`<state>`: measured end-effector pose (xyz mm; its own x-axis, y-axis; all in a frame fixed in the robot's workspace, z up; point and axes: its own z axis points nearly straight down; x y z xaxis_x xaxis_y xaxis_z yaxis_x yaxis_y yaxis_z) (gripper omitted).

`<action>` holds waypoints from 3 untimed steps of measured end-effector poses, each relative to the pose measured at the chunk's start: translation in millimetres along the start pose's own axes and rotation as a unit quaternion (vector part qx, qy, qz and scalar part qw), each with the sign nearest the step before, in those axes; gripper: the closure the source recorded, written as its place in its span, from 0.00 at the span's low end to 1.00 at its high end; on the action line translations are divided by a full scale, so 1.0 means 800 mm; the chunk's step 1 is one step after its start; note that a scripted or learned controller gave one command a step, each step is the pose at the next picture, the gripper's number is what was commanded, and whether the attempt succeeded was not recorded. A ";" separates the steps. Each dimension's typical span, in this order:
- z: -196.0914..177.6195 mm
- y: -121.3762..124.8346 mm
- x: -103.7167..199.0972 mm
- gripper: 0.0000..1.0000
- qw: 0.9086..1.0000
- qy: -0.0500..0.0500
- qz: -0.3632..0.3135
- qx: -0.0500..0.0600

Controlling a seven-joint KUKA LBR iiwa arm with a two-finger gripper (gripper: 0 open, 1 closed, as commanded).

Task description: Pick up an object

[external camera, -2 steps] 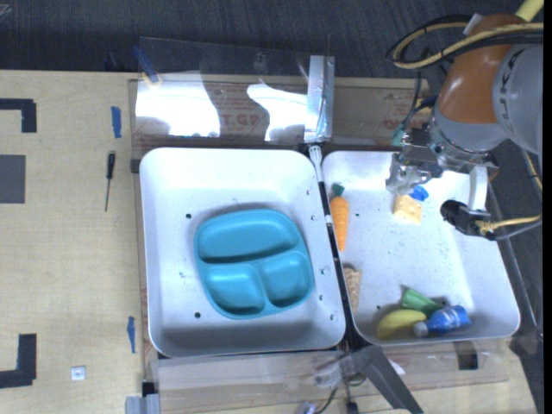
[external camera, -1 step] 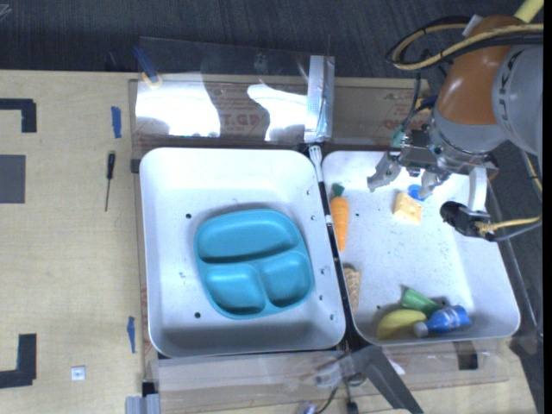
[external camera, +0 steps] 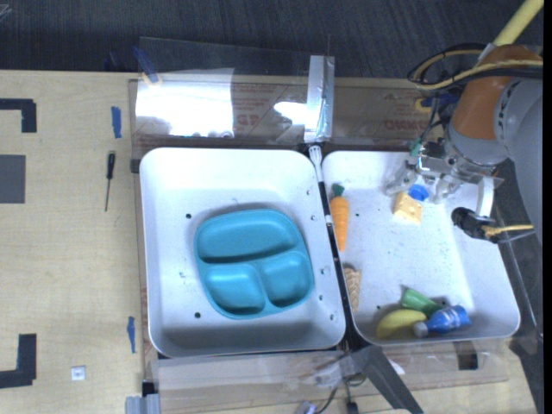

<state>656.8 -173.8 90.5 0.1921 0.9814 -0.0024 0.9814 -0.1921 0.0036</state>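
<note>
My gripper hovers at the right bin's two-o'clock corner, its grasp state indiscernible, with the yellow block lying just beside it toward seven o'clock, unheld on the bin floor.

Two white bins are seen side by side: a left bin and a right bin; one blue divided tray with three compartments is counted in the left bin; in the right bin, one carrot is counted at nine o'clock, one yellow block at twelve, and one banana, one green item and one blue item at six.
</note>
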 end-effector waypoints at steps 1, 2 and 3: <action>-0.015 0.002 0.003 1.00 1.000 0.000 -0.002 -0.002; 0.005 0.017 -0.017 1.00 0.995 0.000 -0.096 -0.001; 0.005 0.017 -0.013 0.00 0.995 0.003 -0.097 0.001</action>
<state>668.3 -186.7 86.5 -0.0011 1.0000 0.0025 1.0000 0.0011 0.0021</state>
